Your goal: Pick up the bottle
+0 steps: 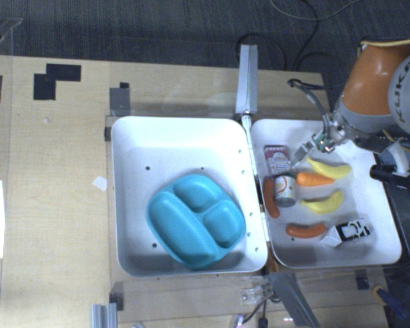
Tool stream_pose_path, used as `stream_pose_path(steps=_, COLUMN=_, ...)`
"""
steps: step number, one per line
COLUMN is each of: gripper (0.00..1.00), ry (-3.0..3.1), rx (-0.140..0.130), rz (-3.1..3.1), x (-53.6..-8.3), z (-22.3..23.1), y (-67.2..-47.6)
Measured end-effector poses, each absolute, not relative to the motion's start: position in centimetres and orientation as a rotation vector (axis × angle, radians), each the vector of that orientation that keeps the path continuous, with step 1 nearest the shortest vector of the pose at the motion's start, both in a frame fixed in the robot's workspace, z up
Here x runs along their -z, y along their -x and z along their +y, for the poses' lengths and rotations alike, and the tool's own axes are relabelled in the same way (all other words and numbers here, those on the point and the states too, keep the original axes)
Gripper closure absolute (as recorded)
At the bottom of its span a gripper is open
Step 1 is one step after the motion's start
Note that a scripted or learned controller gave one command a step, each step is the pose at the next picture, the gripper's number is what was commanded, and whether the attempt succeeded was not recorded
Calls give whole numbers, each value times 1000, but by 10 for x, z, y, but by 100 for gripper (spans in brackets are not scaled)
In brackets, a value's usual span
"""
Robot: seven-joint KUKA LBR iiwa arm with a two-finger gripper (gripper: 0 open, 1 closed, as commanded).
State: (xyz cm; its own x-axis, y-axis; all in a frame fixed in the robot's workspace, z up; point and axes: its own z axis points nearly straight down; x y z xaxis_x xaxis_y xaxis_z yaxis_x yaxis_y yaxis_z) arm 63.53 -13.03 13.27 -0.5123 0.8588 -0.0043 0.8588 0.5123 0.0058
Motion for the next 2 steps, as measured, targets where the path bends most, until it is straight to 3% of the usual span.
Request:
stream_pose_path(steps=1, gripper=0, ry=-1630, rx=-7, rz=2676, x=-140, z=-89, y=-671)
stream_pose_path(steps=2, gripper=0, ry=-1525, rx=-8, rz=2735, x=-90, z=-104, y=-608)
